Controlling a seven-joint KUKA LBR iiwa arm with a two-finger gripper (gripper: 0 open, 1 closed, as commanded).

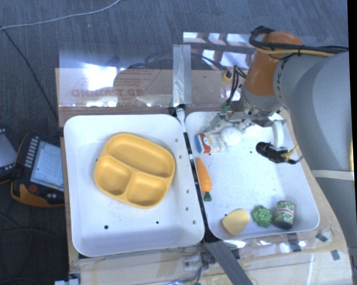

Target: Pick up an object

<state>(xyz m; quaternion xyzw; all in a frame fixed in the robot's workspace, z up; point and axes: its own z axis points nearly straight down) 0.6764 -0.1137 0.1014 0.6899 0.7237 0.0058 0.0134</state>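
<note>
My gripper (pixel 232 123) hangs low over the far left part of the right bin (pixel 257 183), under the orange wrist band (pixel 264 70). It is right above a white round object (pixel 231 136) and beside a small white and red carton (pixel 208 143) lying on its side. Whether it touches either one is hidden by the gripper body. An orange carrot (pixel 204 179) lies along the bin's left wall. At the near edge sit a yellow lemon-like piece (pixel 236 221), a green broccoli-like piece (pixel 262 215) and a small dark can (pixel 284 213).
The left bin (pixel 87 225) holds a yellow divided plate (pixel 134 168). A black fitting (pixel 272 151) hangs from the arm over the right bin's right side. Clear panels (pixel 181 74) stand behind the bins. A handheld controller (pixel 38 169) lies on the floor at the left.
</note>
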